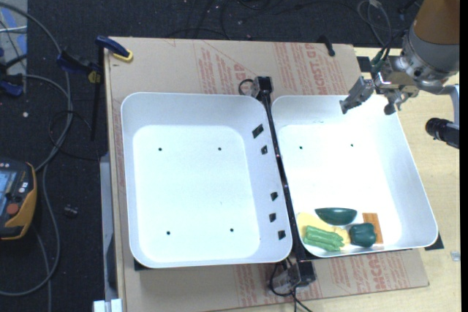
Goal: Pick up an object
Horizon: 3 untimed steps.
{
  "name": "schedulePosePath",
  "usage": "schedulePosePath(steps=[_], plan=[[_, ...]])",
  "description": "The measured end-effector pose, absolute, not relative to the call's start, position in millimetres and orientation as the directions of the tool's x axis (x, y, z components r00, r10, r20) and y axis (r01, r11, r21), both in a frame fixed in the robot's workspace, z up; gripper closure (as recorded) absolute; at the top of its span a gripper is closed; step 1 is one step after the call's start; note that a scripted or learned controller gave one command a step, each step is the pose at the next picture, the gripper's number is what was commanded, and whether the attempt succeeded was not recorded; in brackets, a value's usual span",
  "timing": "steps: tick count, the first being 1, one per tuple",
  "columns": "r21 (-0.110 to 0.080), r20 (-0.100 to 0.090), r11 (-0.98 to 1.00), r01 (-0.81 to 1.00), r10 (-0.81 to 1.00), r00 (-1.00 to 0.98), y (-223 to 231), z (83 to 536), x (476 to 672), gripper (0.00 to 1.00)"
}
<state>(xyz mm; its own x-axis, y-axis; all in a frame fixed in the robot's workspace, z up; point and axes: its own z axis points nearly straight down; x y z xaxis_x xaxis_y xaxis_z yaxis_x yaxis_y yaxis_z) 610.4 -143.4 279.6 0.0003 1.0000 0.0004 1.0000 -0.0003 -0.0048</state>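
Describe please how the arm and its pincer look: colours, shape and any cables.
The arm is a thick round column with a broad orange band, then a grey ring at the wrist. Below it sits a cluttered grey metal head. The pincer has two slim fingers, grey with dark parts. Thin wires show beside the wrist head; the picture is too coarse to show markings.

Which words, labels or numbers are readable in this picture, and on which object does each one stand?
Red printed lettering on the cardboard sheet under the two bins: appears several times, mirrored or turned, too blurred to read.
Small screen on the orange and black device at the left edge: too small to read.
White bins, gripper and the green objects: no text visible.
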Motion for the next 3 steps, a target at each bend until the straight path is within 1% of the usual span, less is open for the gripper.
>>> schedulePosePath(steps=[1,2,3], plan=[[0.000,0.000,0.000,1.000,1.000,0.000,-143,282,611.2,0.00],[-0.003,0.001,0.001,1.000,1.000,-0.001,-138,239,609.7,0.00],[-0.004,0.001,0.000,1.000,1.000,0.000,-139,195,603.8,0.00]])
